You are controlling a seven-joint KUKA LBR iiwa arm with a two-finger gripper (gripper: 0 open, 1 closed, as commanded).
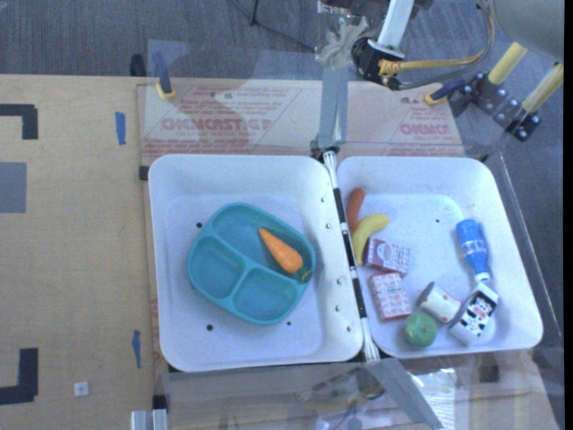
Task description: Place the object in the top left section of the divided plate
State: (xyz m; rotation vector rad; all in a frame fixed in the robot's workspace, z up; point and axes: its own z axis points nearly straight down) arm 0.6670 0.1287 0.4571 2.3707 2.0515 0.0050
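From my remote station I see the teal divided plate (252, 271) lying in the left white bin (179, 325), a rounded, smooth plastic dish turned at a slant, with raised ridges splitting it into one large section and two smaller ones. The carrot (281, 250), a tapered orange toy with a small green stub at its lower right end, rests in the large section that runs along the plate's upper right side, its point aimed at the upper left of the frame. The claw (338, 45) hangs at the top centre of the frame, above the far rim where the two bins meet and well apart from the plate; I cannot tell how far its tips are parted, and I see nothing gripped in it. The right white bin (501, 195) holds a loose scatter: a reddish sausage shape (355, 206) touching a curved yellow banana (367, 234), two small red-and-white printed cartons (389, 276), a blue bottle (471, 245), a round green fruit (420, 331), a pale cup-like piece (440, 302) and a black-and-white spotted carton (477, 314). Both bins are shallow, matte and round-cornered, sitting on the pale wooden bench (72, 267), which carries blue tape tabs (120, 128).
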